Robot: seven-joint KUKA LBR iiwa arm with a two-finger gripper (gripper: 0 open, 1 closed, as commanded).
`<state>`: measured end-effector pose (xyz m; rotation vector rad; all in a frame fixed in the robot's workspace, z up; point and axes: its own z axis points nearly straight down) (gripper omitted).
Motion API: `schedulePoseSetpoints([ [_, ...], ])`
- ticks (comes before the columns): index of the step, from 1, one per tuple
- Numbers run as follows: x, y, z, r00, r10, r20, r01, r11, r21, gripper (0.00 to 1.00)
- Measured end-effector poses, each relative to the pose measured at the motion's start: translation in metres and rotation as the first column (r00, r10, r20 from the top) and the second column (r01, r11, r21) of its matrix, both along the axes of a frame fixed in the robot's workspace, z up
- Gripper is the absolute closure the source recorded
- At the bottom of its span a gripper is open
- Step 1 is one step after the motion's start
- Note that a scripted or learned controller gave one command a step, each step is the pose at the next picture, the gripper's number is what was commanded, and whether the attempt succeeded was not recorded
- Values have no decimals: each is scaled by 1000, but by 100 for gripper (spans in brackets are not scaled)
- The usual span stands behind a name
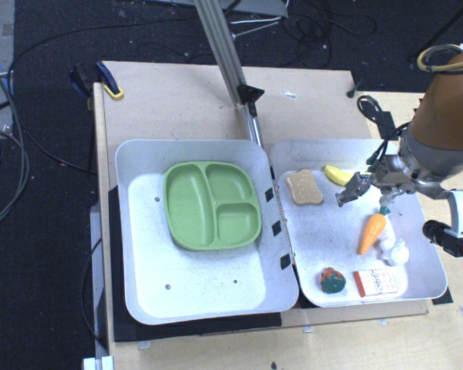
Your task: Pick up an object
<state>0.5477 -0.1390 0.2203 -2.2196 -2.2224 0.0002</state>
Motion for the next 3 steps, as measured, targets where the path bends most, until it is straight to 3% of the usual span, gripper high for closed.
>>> schedulePoseSetpoints([
  [2,-13,1,-109,1000,-2,-5,2,1000,1,0],
  [3,-12,1,-128,1000,-2,2,2,1000,-2,0],
])
